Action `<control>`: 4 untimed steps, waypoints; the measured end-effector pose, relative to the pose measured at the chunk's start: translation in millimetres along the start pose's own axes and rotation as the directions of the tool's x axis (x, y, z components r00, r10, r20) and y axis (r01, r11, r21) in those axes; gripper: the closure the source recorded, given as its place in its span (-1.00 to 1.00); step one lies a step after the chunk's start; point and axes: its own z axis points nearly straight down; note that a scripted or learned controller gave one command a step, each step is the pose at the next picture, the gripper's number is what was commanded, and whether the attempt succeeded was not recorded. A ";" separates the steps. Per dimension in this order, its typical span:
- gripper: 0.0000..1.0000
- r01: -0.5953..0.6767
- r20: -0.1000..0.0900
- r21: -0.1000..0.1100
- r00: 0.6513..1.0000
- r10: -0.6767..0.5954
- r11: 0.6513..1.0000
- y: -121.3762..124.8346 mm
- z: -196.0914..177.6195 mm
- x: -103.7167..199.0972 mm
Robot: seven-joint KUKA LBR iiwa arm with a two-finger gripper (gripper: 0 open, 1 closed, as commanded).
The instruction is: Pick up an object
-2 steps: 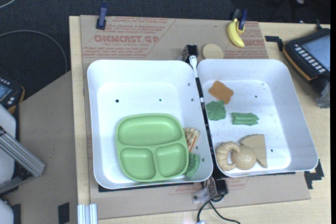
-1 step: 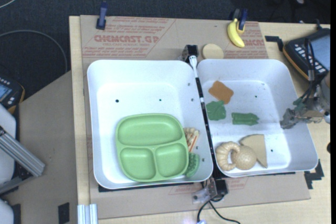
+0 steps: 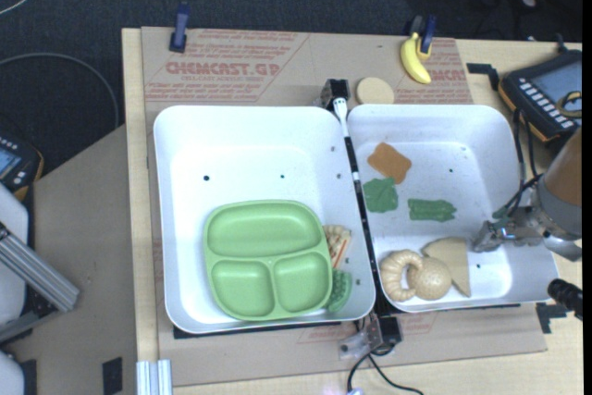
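Our gripper sits low in the right bin, near the tan slice. We cannot tell how its jaws stand. We think we should center on the slice, then close gently.

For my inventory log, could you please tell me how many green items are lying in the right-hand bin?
2: a darker green piece near the divider below the orange piece, and a flatter green piece to its right, mid-bin. Others could be hidden under the arm.

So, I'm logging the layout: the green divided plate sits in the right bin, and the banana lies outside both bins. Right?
Not quite: the camera view shows the plate in the left bin, not the right. The banana does lie outside both bins.
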 end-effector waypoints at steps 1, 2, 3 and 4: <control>1.00 0.004 0.011 -0.023 1.000 -0.004 1.000 -2.6 -153.8 10.6; 1.00 0.004 0.006 -0.012 1.000 -0.004 1.000 -3.0 -6.6 69.3; 1.00 0.008 0.006 -0.019 1.000 -0.007 1.000 -3.5 -139.5 105.2; 1.00 -0.001 0.004 -0.007 1.000 0.001 1.000 -4.4 -10.4 95.0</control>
